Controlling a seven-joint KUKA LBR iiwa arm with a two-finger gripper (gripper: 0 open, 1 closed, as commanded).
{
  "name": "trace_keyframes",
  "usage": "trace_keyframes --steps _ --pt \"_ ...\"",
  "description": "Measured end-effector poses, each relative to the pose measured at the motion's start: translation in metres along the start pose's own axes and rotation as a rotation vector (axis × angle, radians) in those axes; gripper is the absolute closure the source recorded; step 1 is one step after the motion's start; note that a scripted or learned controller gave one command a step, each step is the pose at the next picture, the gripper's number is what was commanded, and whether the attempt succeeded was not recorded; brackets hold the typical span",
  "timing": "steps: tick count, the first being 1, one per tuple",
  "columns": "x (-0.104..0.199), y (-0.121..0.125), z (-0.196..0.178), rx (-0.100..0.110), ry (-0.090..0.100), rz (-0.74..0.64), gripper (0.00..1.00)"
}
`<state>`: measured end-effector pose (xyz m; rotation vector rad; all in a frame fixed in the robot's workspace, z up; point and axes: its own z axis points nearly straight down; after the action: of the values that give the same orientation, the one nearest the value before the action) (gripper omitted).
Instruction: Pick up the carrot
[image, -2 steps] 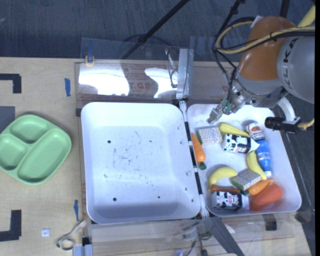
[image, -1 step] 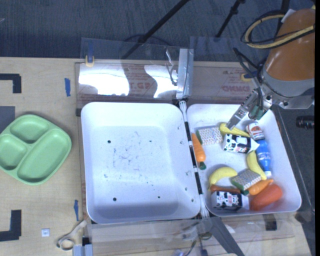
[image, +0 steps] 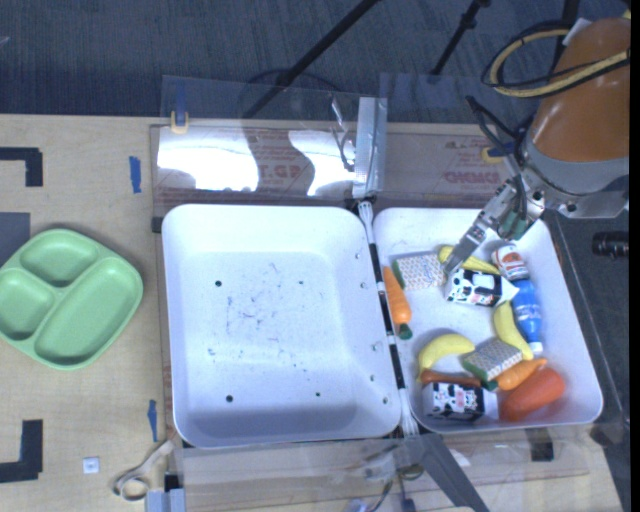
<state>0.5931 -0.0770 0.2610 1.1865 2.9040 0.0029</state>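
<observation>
Hovering tool (image: 455, 256) near carrot (image: 397, 297), right bin (image: 578, 300)

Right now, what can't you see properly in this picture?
- Pincer: too small and blurry to tell its fingers apart.
- Carrot: its lower tip sits against the right bin's wall.
- Blue bottle: label too small to read.
- Arm: cut off by the camera view's top-right corner.

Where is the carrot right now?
In the camera view, the carrot lies in the right bin, along its left wall by the divider between the bins, just left of the speckled sponge and above a banana.
</observation>
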Motion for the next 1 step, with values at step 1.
trace_keyframes --steps 1 --pt "0.0222 -0.0611 0.0029 0.001 0.002 -0.241 0.00"
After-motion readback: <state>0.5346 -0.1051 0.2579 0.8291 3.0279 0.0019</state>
